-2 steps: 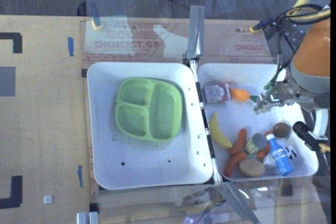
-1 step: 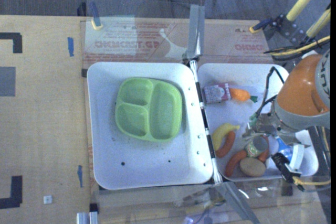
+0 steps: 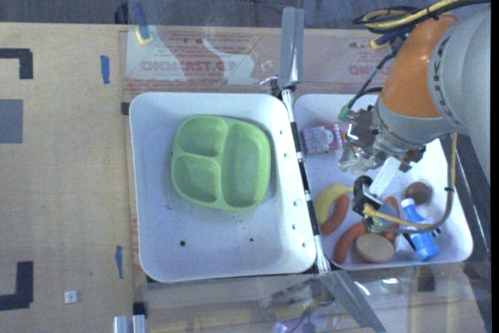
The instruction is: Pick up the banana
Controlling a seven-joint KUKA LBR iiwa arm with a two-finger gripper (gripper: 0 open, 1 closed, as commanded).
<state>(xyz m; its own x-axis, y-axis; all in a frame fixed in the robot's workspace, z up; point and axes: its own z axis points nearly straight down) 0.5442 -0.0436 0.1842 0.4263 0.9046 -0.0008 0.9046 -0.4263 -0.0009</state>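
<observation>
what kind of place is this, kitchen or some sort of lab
Most likely a robotics lab bench, not a kitchen. A grey and orange robot arm reaches over the right bin, with a banana among small items; the left bin holds a green plate, on a tape-marked bench.

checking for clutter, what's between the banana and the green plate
Nothing loose in the camera view: between the banana and green plate lie only the bins' adjoining rims and bare white bin floor.

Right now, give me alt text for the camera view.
The arm's gripper is over the right bin, close to the banana, which lies by a red sausage near the bin's left wall. The left bin holds a green divided plate.
</observation>
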